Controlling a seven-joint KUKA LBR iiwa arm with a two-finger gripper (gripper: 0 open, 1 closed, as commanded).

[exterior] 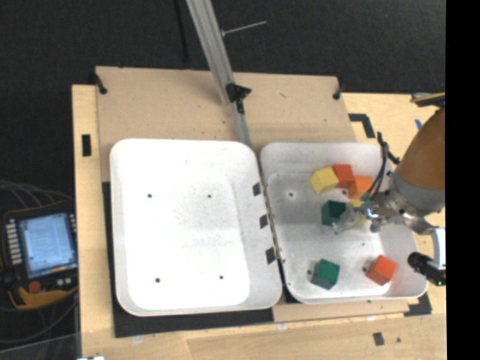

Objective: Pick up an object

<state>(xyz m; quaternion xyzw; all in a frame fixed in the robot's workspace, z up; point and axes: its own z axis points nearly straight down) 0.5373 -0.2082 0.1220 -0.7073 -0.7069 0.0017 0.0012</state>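
Reaching in from the right, the grey arm with its orange band (426, 154) is working low over the right-hand white bin (296, 163), its pincer (358, 217) hanging among the cluster of blocks at the bin's upper middle. Whether the pincer is open, closed or gripping anything cannot be told from this angle, since the wrist is masking its tips.

The likeliest target, a dark green block (332, 213), is sitting just left of the pincer and appearing to touch it. A yellow block (324, 179) and an orange-red block (343, 175) are lying side by side just above the green one, with a paler orange piece (363, 185) tucked close to the arm. Well below the dark green block, a second green cube (325, 273) and a red-orange cube (381, 269) are resting apart from one another near the bin's lower wall. The left-hand bin (127, 201) is lying beyond all of them on the surface (172, 96).

Doing this step well probably means centring the pincer squarely over one block rather than straddling two, since the crowding around the dark green block is inviting a nudge or a slipped grip. Descending straight, closing on opposite flat faces and lifting vertically would seem the safest course; the isolated cubes lower down look like easier prospects if this attempt is failing.
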